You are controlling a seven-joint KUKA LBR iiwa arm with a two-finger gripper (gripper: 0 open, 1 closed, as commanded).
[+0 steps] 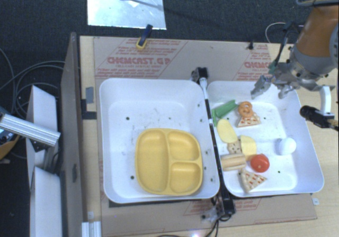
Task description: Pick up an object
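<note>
The gripper point(271, 87) is being held over the back rim of the right bin point(310, 178), its two fingers point(258, 89) spread apart, seemingly open with nothing between them. No object is being touched. The toy food is lying in the right bin: a green piece point(224, 108), a pretzel point(244, 107), pizza slices point(248, 120), a yellow piece point(227, 131), a tomato point(259, 163), a white ball point(286, 146). A yellow tray point(169, 161) is sitting in the left bin point(122, 98). Finger tips are blurred, possibly lower than the rim.
</note>
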